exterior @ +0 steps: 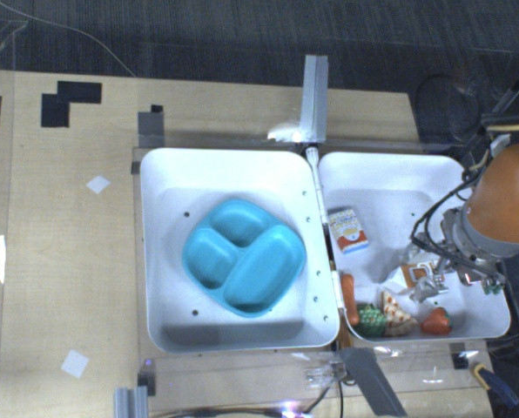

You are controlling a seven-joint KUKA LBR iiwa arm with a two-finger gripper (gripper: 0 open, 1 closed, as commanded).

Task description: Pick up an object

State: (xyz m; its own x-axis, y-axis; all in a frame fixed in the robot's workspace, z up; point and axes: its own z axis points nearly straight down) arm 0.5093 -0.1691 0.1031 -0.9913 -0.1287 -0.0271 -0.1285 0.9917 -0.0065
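- Pale wooden bench [59, 259] bore two white bins side by side, dark carpet beyond its far edge.
- Left bin [159, 233] held a blue divided tray [244, 255], lying flat near the middle.
- Right bin [390, 181] held a small carton [347, 230] near its left wall, with a sausage [348, 294], a green piece [372, 320], a pizza slice [397, 312] and a tomato [436, 322] along the near edge.
- My pincer [427, 281] hung low over the right bin, just beyond the tomato; whether it was apart or together, I could not tell.

Gripper [427, 283] hangs low in the right bin [390, 177] over small items [390, 313].
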